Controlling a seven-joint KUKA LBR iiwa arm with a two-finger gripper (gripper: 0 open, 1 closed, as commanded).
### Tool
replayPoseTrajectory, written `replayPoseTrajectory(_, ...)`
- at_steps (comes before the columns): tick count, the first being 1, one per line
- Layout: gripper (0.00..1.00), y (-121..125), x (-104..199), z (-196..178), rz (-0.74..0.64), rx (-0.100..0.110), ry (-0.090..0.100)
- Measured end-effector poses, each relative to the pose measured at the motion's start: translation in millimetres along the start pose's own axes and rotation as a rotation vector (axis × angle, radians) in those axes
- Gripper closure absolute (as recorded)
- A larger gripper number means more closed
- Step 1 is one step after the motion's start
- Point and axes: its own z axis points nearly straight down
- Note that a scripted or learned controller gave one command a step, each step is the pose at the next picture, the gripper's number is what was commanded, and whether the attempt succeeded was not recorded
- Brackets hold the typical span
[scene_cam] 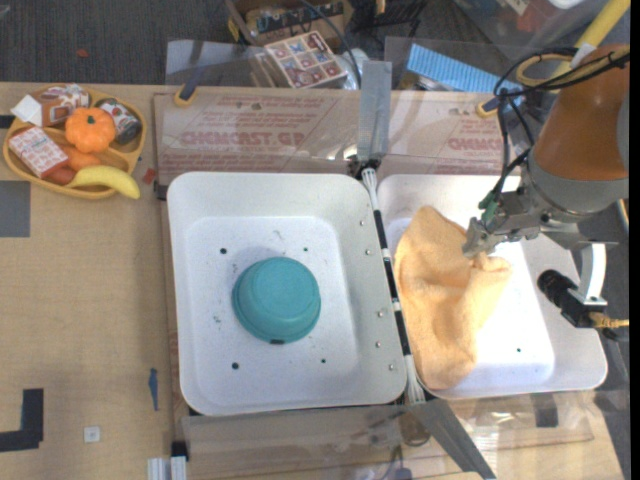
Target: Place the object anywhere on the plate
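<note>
Cloth (pixel 448 303) lies directly under the gripper (pixel 478 245), its length running toward the bin's near edge. Plate (pixel 277 299) sits left, in the other bin. Grip state cannot be determined.

A soft yellow cloth (pixel 447 303) lies crumpled in the right white bin (pixel 575 363). It spreads from the bin's top left down along its left side. One top corner is bunched up. A round teal plate (pixel 277 299) sits upside down, like a dome, in the middle of the left white bin (pixel 200 218), well apart from the cloth.
</note>
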Motion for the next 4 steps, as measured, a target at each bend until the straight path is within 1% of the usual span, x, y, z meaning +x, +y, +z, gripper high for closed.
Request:
replayPoseTrajectory(1, 1.0, 16.0, 51.6, 10.7, -0.401, 0.001, 0.001)
replayPoseTrajectory(2, 1.0, 30.7, 95.1, -1.5, -0.798, -0.004, -0.001)
replayPoseTrajectory(3, 1.0, 42.6, 151.1, 5.6, -1.195, -0.007, -0.002)
replayPoseTrajectory(4, 1.0, 52.1, 192.0, -1.7, -1.439, -0.008, -0.003)
